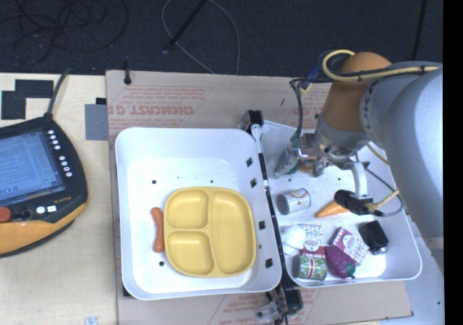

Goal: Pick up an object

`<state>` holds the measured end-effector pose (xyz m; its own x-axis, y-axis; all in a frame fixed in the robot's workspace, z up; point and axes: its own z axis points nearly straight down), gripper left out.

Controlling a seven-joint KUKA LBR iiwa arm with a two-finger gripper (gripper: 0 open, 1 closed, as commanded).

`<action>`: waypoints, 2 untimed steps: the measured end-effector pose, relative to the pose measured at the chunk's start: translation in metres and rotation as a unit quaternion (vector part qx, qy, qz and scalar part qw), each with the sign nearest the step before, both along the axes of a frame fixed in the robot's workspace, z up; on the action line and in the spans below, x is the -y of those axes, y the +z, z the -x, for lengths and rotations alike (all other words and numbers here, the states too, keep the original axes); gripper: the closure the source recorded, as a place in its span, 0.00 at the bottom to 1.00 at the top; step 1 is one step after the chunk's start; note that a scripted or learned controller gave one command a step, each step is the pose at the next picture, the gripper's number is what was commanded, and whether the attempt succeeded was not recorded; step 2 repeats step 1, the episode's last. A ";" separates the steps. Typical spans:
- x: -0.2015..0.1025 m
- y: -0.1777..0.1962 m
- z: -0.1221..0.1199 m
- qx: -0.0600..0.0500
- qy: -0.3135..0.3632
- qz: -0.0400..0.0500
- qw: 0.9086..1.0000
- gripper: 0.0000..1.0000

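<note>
A dark floor strewn with loose cables lies behind a bench covered by a brown cardboard sheet [181, 103]. On it stand two shallow white plastic bins side by side, a left bin [134, 171] and a right bin [405, 262].

The landmark here is one small grey metal can [293, 200], lying on its side in the right bin. The grey arm's gripper [304, 158] hangs low just behind the can, near the bin's far wall. Whether it is open or closed cannot be told, and nothing is visibly held. By this view, the pick is not yet done; a grasp and a lift remain.

The likely targets are the can and the things around it:
- To the right of the can lies one orange carrot-shaped cone [330, 209].
- Just in front of the can sits one white crumpled packet [294, 238].
- Further in front lies one green labelled can [309, 268].
- To the front right are one purple bag [338, 262], one red-and-white packet [351, 244] and one small black block [374, 235].

To the left of the can, in the left bin, rest one yellow divided plastic plate [210, 233] and one orange-red sausage [158, 229].
</note>
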<state>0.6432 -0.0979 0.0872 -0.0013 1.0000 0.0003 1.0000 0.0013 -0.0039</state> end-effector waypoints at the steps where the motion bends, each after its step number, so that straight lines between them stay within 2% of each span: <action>1: 0.002 0.000 0.058 0.000 -0.001 0.000 1.000 0.00; 2: 0.002 0.000 0.058 0.000 -0.001 0.000 1.000 0.00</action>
